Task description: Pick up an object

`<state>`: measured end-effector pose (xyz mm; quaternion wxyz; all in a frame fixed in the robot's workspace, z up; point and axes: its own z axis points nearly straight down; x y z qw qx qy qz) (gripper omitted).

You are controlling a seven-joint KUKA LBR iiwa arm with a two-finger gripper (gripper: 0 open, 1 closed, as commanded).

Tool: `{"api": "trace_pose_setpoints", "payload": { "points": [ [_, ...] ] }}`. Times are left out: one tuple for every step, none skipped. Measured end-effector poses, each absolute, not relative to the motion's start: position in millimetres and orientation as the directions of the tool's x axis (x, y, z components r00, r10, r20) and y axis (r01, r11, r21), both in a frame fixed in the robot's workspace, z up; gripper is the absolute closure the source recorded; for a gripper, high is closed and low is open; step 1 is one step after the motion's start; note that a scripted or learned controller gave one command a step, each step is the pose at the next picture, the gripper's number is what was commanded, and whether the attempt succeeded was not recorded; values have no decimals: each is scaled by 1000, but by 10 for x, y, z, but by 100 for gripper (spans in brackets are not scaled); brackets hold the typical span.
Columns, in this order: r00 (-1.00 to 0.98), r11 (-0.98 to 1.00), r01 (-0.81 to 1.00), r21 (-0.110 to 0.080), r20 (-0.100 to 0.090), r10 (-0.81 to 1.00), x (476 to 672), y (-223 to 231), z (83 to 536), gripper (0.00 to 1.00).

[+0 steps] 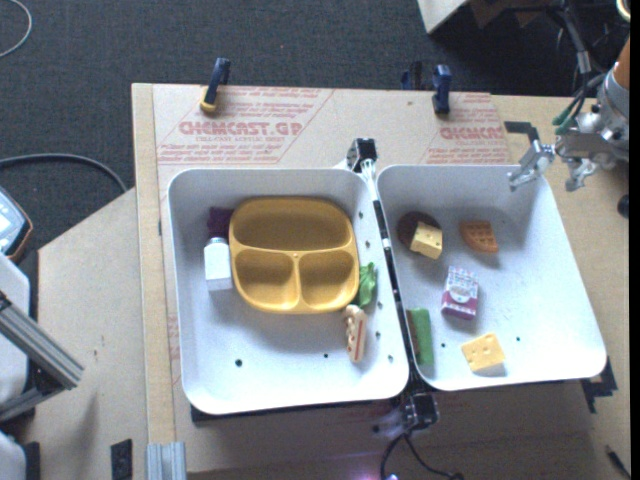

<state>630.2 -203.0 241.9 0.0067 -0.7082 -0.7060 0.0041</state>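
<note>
With its fingers' state unclear, the gripper (545, 158) hangs at the right bin's (570, 258) far-right corner and may strike the rim before reaching the waffle (480, 236).

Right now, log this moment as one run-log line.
task: pick up an object | metal two-finger gripper: above right white bin far corner, holding nothing | nearest: orange waffle-shaped toy | yellow divided plate: left bin

one fixed overhead view, slanting down on both bins (190, 268)

Glossy yellow plastic tray (292, 253), smooth white plastic bins (190, 268), metal pincer (528, 164)
</note>
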Motion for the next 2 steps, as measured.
{"api": "trace_pose_setpoints", "payload": {
  "points": [
    [0,0,1000,-1,0,1000,6328,-2023,2509,0],
    [-1,1,1000,-8,3,1000,6291,-1943,1901,0]
  ]
}}
